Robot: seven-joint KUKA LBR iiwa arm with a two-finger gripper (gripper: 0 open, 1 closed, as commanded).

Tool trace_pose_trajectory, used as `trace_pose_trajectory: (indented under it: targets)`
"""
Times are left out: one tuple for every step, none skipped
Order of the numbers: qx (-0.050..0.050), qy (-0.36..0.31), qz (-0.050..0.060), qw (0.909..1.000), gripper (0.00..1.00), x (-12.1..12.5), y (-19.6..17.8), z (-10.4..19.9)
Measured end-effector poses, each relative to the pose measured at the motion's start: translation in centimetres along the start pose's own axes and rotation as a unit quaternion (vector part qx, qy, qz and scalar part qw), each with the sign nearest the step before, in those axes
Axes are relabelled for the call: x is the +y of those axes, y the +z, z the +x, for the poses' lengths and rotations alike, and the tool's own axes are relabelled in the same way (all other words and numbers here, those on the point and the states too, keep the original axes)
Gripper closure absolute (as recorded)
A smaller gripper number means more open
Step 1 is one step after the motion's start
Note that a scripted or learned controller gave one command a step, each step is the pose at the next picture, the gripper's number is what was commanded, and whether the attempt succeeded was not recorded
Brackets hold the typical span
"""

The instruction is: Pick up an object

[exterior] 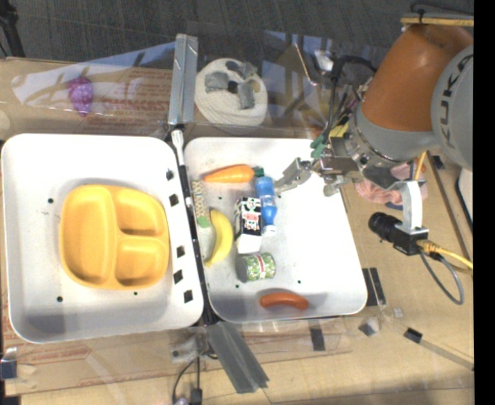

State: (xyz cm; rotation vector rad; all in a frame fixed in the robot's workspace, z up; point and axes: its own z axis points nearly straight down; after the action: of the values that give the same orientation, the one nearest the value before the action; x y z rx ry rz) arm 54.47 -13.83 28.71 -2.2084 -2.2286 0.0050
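Smooth tapered orange carrot (228, 174) lies beside the metal tool (295, 174), whose grip I cannot tell.

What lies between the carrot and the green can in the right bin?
In the camera view, between the carrot and the green can lie a blue bottle and a black-and-white carton.

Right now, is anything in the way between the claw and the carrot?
Nothing visible. The claw hangs over the right bin, just right of the carrot. The blue bottle sits below that path, not across it.
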Motion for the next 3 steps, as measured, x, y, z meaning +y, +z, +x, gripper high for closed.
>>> trace_pose_trajectory:
  targets:
    - [0.001,0.065,0.001,0.9979,0.00,0.7,16.2,1.5]
    - [0.001,0.037,-0.001,0.9993,0.00,1.4,19.5,1.8]
    - [0.001,0.035,0.001,0.9994,1.00,1.4,18.6,1.8]
